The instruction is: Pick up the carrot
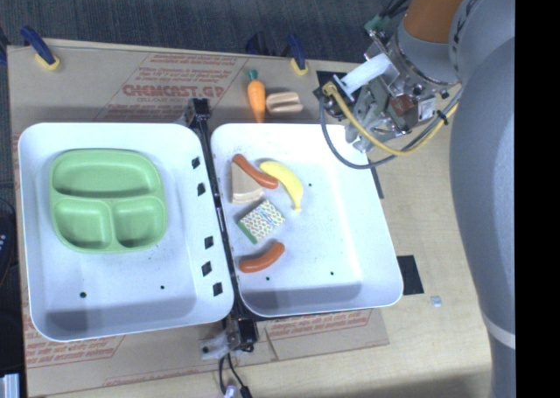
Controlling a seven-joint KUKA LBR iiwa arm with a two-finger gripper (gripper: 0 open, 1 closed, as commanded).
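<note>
**A:** Where was the carrot?

**B:** Outside both bins. It lay on the cardboard sheet, just beyond the far rim of the right bin, close to that bin's far left corner.

**A:** How did it look?

**B:** It was small, with a bright orange body and a green top. It lay lengthwise, with the green end pointing far. A tan and brown bun-like piece sat just to its right.

**A:** Was there any writing?

**B:** Red print on the cardboard to the carrot's left read "CHEMCAST GP". The smaller red lines around it, and those on the near edge of the sheet, were too small to read.

**A:** And the gripper?

**B:** It hung over the far right corner of the right bin, well apart from the carrot. I could not tell how wide it stood or whether it had hold of anything.

**A:** What was in the right bin?

**B:** A sausage lay across a pale wedge of bread, with a banana just to the right. Nearer were a green-and-white patterned block and then a second sausage.

**A:** The left bin?

**B:** It held a green divided plate. Blue clamps gripped the far edge of the cardboard.
</note>
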